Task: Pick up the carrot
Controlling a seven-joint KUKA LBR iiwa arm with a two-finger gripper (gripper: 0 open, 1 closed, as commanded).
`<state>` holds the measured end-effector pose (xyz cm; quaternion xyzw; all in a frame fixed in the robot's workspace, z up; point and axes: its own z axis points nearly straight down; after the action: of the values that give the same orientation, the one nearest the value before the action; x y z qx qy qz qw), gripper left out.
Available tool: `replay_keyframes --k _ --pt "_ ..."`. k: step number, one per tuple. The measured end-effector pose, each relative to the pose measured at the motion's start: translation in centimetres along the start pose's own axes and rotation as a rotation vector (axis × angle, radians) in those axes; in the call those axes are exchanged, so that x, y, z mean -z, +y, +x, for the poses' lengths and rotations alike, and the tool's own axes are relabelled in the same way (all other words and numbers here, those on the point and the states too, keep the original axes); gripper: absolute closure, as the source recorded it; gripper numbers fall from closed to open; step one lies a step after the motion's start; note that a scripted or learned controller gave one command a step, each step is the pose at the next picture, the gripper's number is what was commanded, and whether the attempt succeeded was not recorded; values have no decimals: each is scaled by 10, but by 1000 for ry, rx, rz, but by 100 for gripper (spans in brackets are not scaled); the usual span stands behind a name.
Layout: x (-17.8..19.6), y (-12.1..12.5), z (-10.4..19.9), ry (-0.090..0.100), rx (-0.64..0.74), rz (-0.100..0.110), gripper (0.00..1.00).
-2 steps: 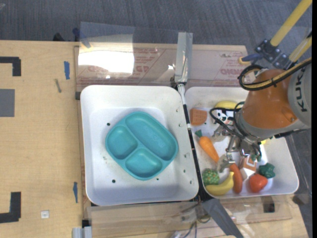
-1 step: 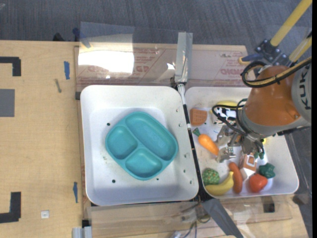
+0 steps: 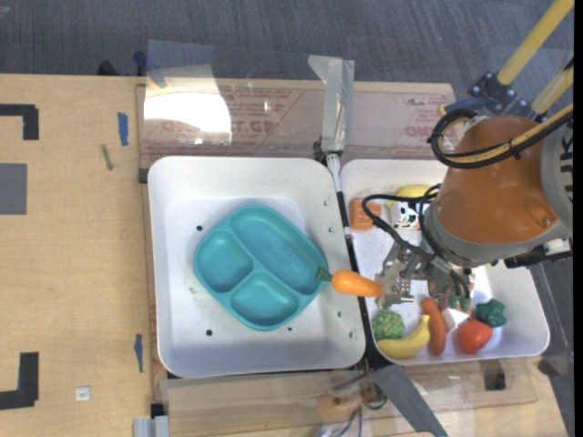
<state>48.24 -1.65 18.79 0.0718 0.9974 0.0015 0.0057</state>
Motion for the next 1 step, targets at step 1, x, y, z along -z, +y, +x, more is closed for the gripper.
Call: replay_keyframes --k 1 --pt "-3 -3 1 7 -4 3 0"
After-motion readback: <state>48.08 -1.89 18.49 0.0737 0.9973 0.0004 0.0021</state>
